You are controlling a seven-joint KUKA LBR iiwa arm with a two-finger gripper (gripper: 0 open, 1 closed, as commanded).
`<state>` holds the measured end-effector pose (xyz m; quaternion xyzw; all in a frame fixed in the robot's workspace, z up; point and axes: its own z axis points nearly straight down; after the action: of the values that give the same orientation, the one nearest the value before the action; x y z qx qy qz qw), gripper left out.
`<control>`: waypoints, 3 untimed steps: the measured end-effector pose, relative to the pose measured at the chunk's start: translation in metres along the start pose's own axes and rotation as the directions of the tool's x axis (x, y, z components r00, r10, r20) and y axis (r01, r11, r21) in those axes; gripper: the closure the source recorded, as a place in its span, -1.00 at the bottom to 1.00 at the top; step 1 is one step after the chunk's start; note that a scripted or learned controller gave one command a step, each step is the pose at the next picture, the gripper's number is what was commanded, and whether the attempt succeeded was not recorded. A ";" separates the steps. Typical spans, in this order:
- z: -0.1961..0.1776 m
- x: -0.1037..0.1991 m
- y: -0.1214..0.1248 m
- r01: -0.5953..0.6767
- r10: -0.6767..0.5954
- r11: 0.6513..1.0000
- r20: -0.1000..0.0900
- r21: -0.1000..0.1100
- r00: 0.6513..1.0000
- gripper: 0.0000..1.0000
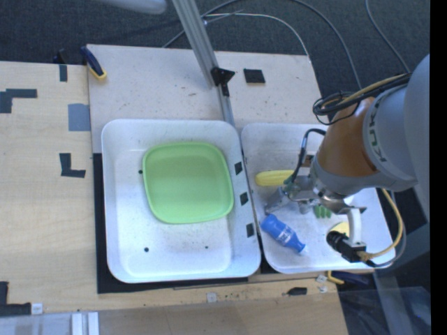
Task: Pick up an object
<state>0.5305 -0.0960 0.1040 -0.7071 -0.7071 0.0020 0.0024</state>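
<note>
While the arm's wrist is covering much of the right bin [276,260], the gripper [290,194] is sitting low just below the yellow object [272,179], and whether its jaws are open or closed is impossible to tell. A small green piece [322,212] is peeking out beside the wrist. A blue bottle [282,233] is lying near the front. A green plate [188,181] is resting in the left bin [126,257] on the worktop [42,208].
</note>
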 end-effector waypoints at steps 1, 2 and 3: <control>-0.013 0.000 0.001 0.001 -0.001 1.000 0.000 -0.005 1.000 1.00; -0.058 -0.007 -0.002 0.000 0.000 1.000 0.001 -0.009 1.000 1.00; -0.101 -0.011 0.002 0.000 0.000 1.000 0.001 -0.009 1.000 1.00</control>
<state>0.5332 -0.1066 0.2050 -0.7071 -0.7072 -0.0007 -0.0010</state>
